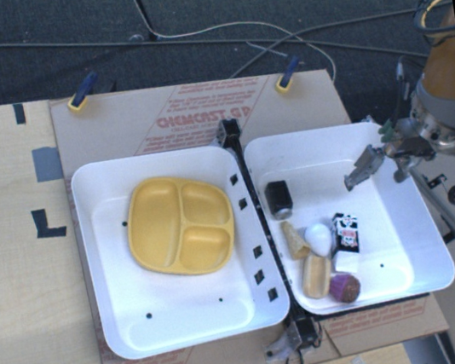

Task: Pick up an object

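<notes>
Camera view: the candidate objects sit clustered in the right bin (407, 224), toward its left and near side. A black cylinder (278, 198) lies nearest the divider, apart from the rest. Below it, a tan wedge-shaped piece (294, 239) touches a white egg-like ball (317, 234). Just right of the ball is a small black-and-white carton (346, 232) with a red patch on its lower part. A beige bottle-shaped item (316, 275) lies beneath the wedge, and a purple round object (345, 288) rests beside it at the near wall.

The gripper (378, 165) is over the right bin's upper right area, well apart from the cluster. Its two fingers are spread, one pointing left toward the bin floor, the other down at the right rim. Nothing is between them.

The left bin (112, 265) holds a yellow divided plate (180, 224) with three compartments, lying flat in the upper middle.

Both bins rest on a cardboard sheet (199, 112) with red print, pinned at its far edge by two blue-and-yellow clamps (83, 92). Black cables (211, 32) run across the dark floor beyond.
</notes>
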Controlling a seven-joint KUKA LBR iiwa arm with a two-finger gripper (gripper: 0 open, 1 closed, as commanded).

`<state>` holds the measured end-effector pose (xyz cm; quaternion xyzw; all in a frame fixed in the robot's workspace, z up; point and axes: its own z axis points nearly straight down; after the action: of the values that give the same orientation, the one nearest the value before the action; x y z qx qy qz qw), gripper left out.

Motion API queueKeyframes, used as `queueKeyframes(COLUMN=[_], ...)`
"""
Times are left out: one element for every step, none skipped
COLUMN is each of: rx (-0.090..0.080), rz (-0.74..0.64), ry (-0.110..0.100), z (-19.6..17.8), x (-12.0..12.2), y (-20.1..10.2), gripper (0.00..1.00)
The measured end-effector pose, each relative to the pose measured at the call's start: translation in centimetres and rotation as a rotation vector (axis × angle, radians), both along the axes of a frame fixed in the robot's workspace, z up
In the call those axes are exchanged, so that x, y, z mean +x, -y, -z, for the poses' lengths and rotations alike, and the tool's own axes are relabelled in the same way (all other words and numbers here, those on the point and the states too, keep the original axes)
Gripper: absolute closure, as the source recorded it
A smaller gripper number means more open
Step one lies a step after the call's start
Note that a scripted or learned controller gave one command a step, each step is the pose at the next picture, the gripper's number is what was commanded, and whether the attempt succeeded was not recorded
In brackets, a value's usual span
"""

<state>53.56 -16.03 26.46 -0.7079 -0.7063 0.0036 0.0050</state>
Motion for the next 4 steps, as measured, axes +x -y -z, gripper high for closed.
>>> queueKeyframes(rx=[-0.002, -0.002, -0.002, -0.002], rz=[-0.003, -0.003, -0.003, -0.003], ry=[0.01, 0.006, 0.006, 0.006], z=[-0.6, 3.8, 8.2, 13.2], x=[0.2, 0.2, 0.0, 0.7], y=[0.0, 0.1, 0.0, 0.3], gripper=[0.0, 0.0, 0.0, 0.0])
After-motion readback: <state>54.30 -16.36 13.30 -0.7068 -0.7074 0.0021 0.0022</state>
